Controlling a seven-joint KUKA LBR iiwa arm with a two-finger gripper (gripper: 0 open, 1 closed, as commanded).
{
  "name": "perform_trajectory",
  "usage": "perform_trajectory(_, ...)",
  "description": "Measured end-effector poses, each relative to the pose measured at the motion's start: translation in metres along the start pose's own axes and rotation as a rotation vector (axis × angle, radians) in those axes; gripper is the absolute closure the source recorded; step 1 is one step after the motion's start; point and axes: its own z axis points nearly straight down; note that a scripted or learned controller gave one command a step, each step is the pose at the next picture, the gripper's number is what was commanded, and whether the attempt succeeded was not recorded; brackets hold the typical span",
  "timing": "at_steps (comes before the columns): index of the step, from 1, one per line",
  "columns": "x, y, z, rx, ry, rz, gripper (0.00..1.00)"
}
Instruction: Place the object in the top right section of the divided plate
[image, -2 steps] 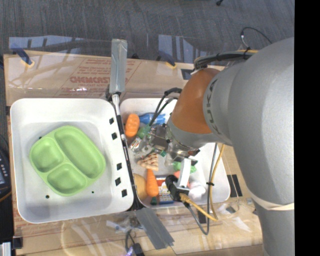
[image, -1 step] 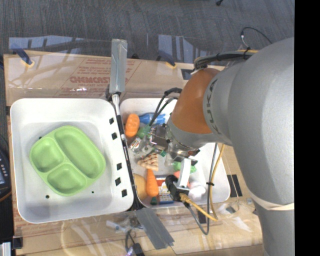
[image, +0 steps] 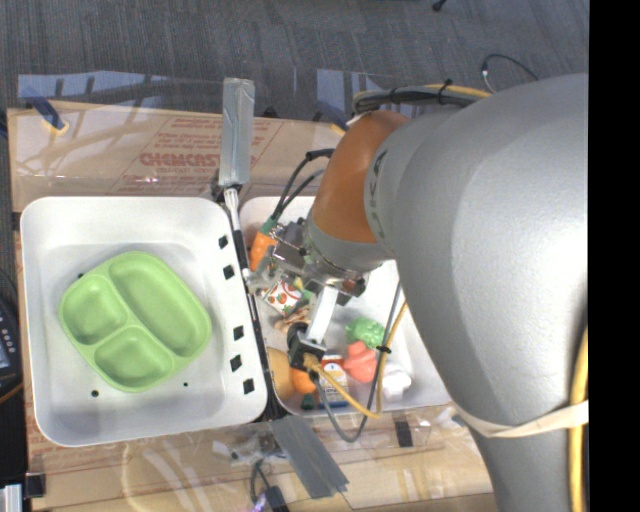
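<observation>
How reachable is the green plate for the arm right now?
Likely yes: the green plate lies uncovered in the left bin; the arm, over the right bin, need only cross the rims between.

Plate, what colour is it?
The plate is light green, clearest in the camera view.

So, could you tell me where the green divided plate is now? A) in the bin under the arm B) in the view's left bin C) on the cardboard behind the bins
B: the green divided plate rests on the floor of the view's left bin.
</observation>
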Motion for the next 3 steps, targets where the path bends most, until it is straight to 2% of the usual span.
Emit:
perform_trajectory(1, 0.044, -0.053, 0.001, 0.005, -0.001, 0.265, 0.0)
perform_trajectory(2, 0.082, 0.028, -0.044, -0.001, 0.001, 0.033, 0.0)
perform_trajectory(3, 0.137, -0.05, 0.054, 0.004, -0.003, 0.186, 0.0)
